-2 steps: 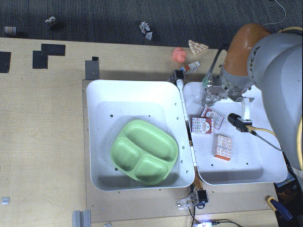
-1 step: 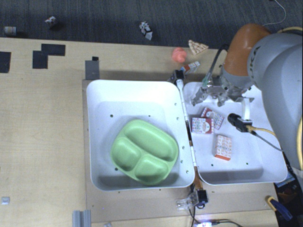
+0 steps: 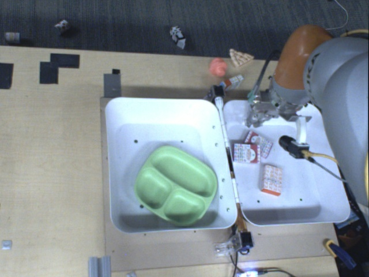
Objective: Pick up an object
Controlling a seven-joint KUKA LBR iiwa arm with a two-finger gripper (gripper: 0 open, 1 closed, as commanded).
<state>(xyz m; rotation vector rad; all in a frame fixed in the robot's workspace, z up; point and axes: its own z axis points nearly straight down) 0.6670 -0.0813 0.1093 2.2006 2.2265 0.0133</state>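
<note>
Camera view: gripper [image 3: 255, 119] is hanging over the far end of the right bin [image 3: 305, 206], just beyond two red-and-white cartons [image 3: 245, 153]; spread or pressed together, cannot tell. Cartons, orange box [image 3: 271, 179] and green tray [image 3: 176, 183] in the left bin [image 3: 124, 131] are all lying flat; judging the pick not yet done.

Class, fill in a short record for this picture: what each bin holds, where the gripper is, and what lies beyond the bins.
left bin: one green divided plate
right bin: paired cartons touching; lone carton apart, nearer the camera
gripper: over the right bin's far end, just beyond the paired cartons
beyond the bins: pink ball, wedge-shaped toy
</note>
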